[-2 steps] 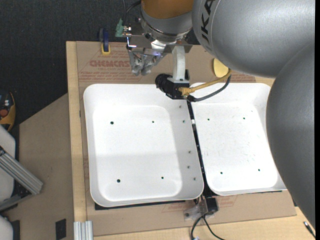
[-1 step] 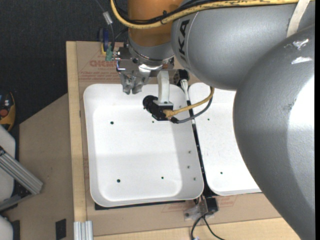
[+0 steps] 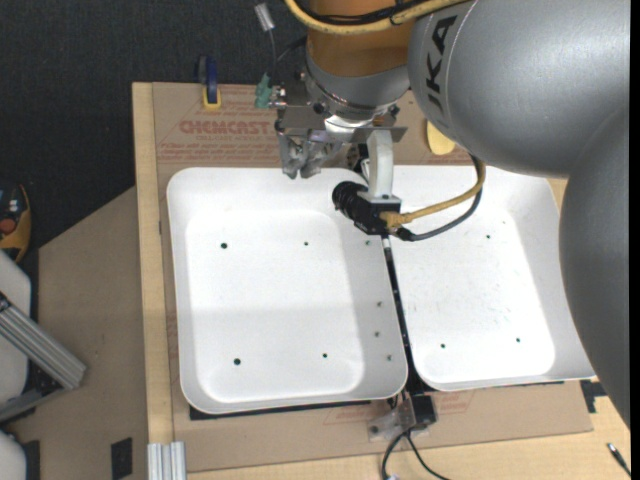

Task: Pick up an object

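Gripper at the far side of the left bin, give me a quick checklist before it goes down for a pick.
1. Gripper above the left bin, at its far rim: ok.
2. Target object under the gripper: cannot tell.
3. Something already held: cannot tell.
4. Cable looping over the right bin, free of snags: cannot tell.
5. Full view of the right bin: not ok, the arm covers part of it.
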Robot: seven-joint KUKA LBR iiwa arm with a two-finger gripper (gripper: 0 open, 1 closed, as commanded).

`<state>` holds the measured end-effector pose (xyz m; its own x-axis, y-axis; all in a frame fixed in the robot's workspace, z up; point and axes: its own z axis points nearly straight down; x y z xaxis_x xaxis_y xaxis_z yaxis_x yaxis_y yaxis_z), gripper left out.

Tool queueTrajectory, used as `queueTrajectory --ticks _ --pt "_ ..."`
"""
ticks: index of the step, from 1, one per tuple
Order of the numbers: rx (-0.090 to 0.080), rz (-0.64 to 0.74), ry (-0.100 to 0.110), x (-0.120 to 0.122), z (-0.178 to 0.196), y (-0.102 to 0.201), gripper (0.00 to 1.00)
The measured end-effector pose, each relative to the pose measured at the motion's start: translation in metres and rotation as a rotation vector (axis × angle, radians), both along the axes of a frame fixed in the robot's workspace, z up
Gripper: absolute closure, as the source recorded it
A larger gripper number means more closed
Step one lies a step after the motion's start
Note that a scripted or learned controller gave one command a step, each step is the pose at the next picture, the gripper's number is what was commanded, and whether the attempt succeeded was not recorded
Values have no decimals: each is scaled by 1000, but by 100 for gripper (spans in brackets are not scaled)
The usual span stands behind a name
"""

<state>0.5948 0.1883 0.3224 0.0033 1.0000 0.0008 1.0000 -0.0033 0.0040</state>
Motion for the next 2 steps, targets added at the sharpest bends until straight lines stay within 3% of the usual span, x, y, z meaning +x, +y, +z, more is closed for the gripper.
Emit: queueTrajectory --ticks 1,2 --pt "0 7 -2 68 -66 38 100" --pt "2 5 -4 72 -3 37 100"
